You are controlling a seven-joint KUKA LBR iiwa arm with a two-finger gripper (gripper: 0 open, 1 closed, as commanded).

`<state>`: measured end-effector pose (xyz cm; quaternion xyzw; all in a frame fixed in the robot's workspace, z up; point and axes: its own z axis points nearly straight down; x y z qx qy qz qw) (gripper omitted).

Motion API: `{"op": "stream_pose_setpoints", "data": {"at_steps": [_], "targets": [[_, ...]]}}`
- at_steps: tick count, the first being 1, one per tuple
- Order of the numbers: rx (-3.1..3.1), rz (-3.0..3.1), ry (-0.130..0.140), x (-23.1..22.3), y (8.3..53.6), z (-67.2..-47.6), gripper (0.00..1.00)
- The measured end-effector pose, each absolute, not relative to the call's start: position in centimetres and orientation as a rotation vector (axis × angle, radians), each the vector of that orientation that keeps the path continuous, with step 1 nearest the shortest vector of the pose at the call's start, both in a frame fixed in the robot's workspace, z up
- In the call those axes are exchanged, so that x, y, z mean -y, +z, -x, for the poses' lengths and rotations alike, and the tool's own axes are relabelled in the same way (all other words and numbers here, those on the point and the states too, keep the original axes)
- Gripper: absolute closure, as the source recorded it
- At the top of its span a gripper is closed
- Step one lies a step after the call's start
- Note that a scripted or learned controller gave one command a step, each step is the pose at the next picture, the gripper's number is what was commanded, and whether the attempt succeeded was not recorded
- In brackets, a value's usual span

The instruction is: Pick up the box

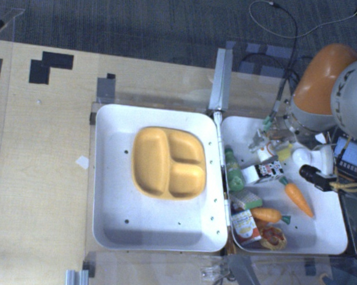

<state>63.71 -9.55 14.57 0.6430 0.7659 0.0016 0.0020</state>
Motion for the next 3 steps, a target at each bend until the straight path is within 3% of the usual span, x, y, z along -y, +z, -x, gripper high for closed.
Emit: {"op": "stream_pose_setpoints", "data": {"at_steps": [1,2,3], "targets": [[-2.402,-2.017,0.006,9.6,14.6,-63.7,0.0],[-2.468,-1.934,0.007,8.8,9.6,-65.7,0.0],[-2.544,-1.83,0.009,7.7,18.8,-67.1,0.0]]}}
